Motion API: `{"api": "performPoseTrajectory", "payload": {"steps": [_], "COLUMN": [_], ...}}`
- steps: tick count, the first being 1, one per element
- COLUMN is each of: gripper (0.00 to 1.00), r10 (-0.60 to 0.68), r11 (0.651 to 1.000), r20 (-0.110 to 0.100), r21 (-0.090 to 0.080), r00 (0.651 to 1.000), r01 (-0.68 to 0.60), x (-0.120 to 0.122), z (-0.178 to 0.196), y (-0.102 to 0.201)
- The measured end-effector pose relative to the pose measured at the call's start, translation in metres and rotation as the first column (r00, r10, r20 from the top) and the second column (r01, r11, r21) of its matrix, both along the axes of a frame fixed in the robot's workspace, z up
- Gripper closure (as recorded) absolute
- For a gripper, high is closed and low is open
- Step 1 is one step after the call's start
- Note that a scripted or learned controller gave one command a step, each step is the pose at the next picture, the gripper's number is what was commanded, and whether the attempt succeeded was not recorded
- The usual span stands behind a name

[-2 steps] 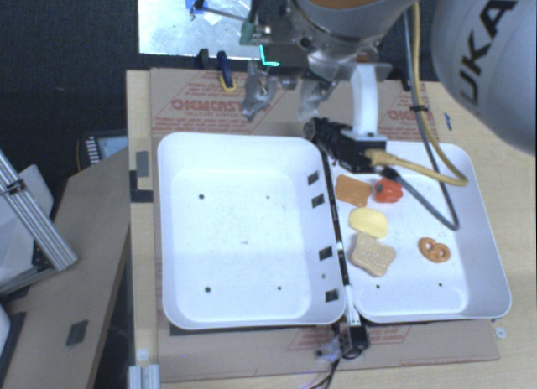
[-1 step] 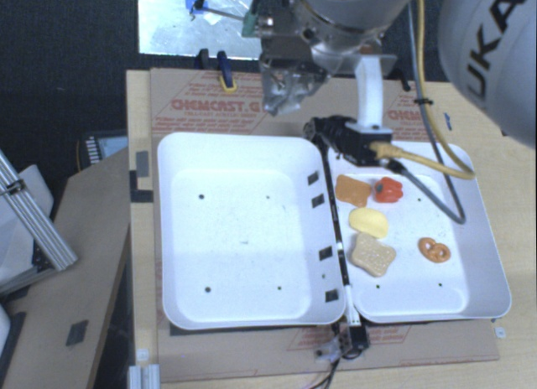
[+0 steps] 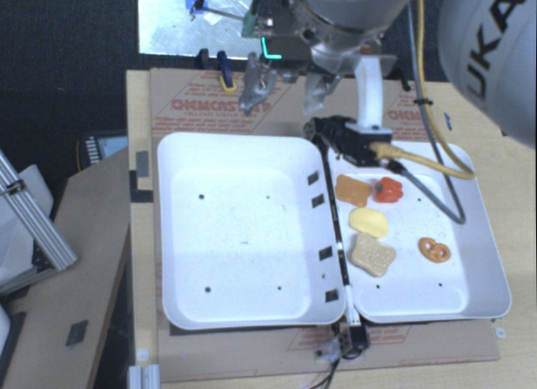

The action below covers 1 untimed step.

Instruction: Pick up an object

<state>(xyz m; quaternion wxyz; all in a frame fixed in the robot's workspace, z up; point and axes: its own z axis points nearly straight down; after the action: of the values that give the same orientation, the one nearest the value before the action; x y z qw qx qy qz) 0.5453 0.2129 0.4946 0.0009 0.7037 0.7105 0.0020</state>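
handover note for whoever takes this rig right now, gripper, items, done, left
Gripper: raised above the far edge of the bins, fingers apart, nothing between them.

Items: all in the right bin. Orange block and red tomato-like piece sit side by side near the divider; yellow piece just below them; bread slice below that; pretzel apart, toward the right. The left bin holds none of them.

Done: nothing picked up yet.

Left: choose an item, descend, grasp, lift. The pretzel stands clear of the others, so it may be the easiest target.
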Motion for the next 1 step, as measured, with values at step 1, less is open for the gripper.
{"api": "performPoseTrajectory", "payload": {"steps": [1], "gripper": [1.0], "r10": [0.004], "r11": [1.0], "r20": [0.003], "r21": [0.001], "r00": [1.0], "r01": [-0.004], "x": [0.0003], "z": [0.0114], "y": [0.0003]}}
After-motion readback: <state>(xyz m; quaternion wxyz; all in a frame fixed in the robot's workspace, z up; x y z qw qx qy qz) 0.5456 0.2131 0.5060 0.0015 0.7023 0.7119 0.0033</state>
